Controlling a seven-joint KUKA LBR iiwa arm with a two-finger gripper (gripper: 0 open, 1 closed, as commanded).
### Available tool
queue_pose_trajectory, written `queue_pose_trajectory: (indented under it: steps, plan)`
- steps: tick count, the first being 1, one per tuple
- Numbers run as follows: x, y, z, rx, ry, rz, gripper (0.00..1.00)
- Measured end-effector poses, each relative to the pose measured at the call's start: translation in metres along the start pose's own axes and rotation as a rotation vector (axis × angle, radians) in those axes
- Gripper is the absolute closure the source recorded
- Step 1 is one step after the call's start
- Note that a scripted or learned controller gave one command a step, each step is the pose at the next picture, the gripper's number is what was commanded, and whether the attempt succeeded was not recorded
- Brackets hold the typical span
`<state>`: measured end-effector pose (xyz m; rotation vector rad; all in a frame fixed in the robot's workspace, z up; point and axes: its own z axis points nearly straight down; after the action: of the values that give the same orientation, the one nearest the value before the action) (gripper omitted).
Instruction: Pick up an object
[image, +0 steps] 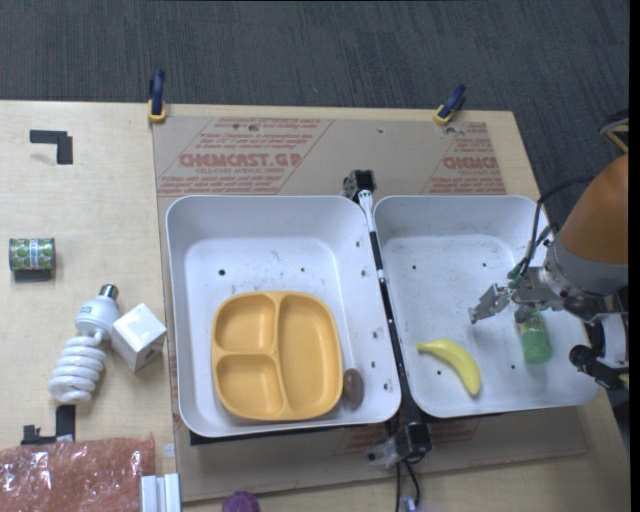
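My gripper (497, 300), fingers spread open and holding nothing, hovers just above-right of the banana (453, 363); it looks light, soft, best grasped mid-curve.

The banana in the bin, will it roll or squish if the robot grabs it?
The banana is curved and lies flat on the right bin, so it would probably pivot or slide rather than roll. Its smooth skin may slip between fingers. It looks small, likely light; softness cannot be judged.
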<state>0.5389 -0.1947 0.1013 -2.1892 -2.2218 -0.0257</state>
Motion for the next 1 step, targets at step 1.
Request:
queue_pose_trajectory:
  steps: [1]
  plan:
    - [0.0247,-0.0535,0.0100,-0.005,-0.028,0.018,0.00]
